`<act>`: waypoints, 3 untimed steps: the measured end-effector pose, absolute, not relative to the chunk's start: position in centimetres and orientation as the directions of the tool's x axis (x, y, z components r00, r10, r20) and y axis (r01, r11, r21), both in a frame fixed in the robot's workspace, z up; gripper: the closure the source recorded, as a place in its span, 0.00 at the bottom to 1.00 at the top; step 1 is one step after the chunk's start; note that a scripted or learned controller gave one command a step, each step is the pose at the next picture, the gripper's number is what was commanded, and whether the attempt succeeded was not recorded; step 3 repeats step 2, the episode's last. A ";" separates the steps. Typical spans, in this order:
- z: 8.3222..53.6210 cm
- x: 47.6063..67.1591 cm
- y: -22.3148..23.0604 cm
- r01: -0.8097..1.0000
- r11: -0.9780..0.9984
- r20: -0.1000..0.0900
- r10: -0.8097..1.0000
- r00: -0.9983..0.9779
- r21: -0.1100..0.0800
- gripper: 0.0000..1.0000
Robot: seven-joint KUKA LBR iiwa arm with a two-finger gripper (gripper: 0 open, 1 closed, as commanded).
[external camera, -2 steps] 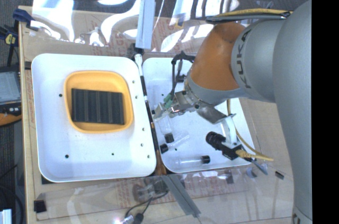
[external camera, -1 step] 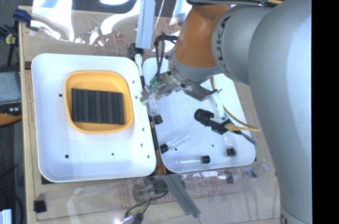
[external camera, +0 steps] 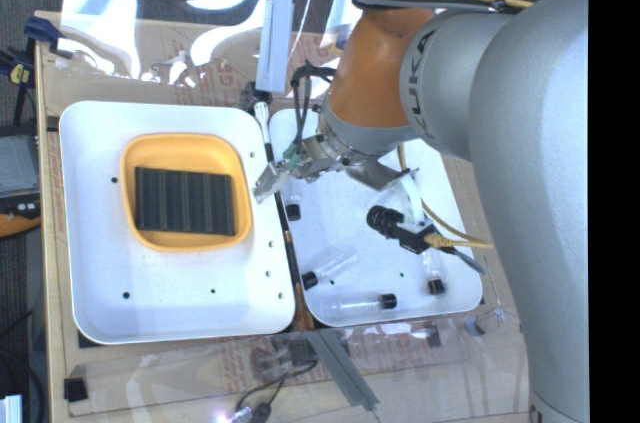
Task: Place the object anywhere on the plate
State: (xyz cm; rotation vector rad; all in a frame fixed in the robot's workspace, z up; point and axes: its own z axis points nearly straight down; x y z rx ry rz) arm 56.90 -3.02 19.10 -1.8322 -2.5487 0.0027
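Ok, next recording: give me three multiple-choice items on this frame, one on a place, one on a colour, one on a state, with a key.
1. Where does the plate lie?
A. in the left bin
B. in the right bin
C. on the bench outside both bins

2. What colour is the plate's rim?
A. blue
B. yellow
C. red

3. What rests on the plate?
A. a dark ridged block
B. a clear tube
C. the gripper

Key: 1 A, the plate sits inside the left bin. 2 B, its rim is yellow. 3 A, a dark ridged block lies on it, while the gripper is at the divide between the left bin and the right bin.
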 end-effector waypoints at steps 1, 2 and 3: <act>19.1 59.1 7.3 0.946 0.325 0.001 0.946 -0.325 -0.003 0.00; 19.9 58.1 1.8 0.892 0.453 0.002 0.892 -0.453 -0.005 0.00; 19.9 58.1 1.8 0.892 0.453 0.002 0.892 -0.453 -0.005 0.00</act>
